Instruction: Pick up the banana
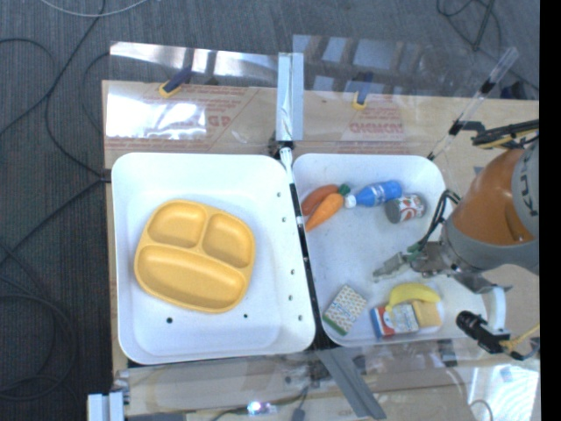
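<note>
Two white bins sit side by side on the bench. The left bin [131, 323] holds a yellow tray [195, 254] with three compartments, lying flat near the middle. The right bin [368, 167] carries the clutter. Up by its far left corner lie two carrots [321, 203], touching each other, and just beside them a bottle [375, 194] with a blue label lies on its side, a small can [405, 208] next to it. Toward the near edge there is a checkered pad [346, 308], and to its right a flat packet [401, 318]. The banana [414, 294] lies in the near right part of this bin, resting against the top of the packet. The arm [495, 213] comes in from the right, its orange band over the bin's right rim. The gripper [412, 262] sits low just above the banana, its metal fingers [392, 265] pointing left across the bin floor; the banana is not between them. Whether the jaws stand wide or narrow I cannot tell from here.
</note>
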